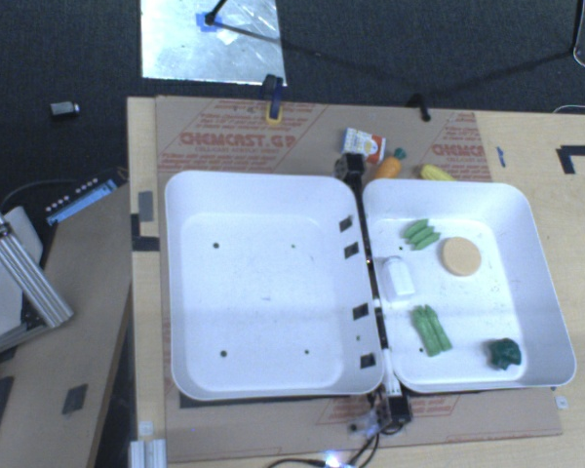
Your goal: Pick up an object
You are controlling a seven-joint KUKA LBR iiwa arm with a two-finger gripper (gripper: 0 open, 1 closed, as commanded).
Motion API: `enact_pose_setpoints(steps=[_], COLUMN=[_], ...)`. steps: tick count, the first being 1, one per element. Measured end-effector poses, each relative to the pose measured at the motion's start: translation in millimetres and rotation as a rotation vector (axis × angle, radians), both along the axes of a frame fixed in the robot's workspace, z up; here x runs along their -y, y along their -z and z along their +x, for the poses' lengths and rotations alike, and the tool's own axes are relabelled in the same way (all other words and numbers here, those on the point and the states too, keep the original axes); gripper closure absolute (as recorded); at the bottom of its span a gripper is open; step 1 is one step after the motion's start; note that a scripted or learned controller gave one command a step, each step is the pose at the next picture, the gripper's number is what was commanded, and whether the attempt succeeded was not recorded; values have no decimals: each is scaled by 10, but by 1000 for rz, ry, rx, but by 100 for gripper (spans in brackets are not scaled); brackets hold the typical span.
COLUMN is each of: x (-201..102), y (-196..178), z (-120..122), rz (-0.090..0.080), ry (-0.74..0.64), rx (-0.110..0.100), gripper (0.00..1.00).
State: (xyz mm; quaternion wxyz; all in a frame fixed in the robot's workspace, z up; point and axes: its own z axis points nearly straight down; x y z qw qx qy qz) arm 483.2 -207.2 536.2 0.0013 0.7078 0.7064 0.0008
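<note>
1. Two bins sit side by side on the bench, the left bin [263, 291] touching the right bin [536, 261] along a shared middle edge.
2. In the right bin, a bean pod [421, 233] lies toward the back, with a round disc [461, 256] just beside it on the right.
3. A small block [400, 279] lies near the middle edge.
4. A second bean pod [431, 329] lies toward the front.
5. A broccoli piece [504, 353] sits in the front right corner.
6. Behind the bins, a carrot [387, 168] and a banana [435, 174] lie on the bench.
</note>
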Motion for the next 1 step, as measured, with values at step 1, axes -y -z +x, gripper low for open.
enact_pose_setpoints(steps=[1], x=[-491], y=[8], z=[40], rz=[1], ry=[-10], rx=[0], gripper=[100])
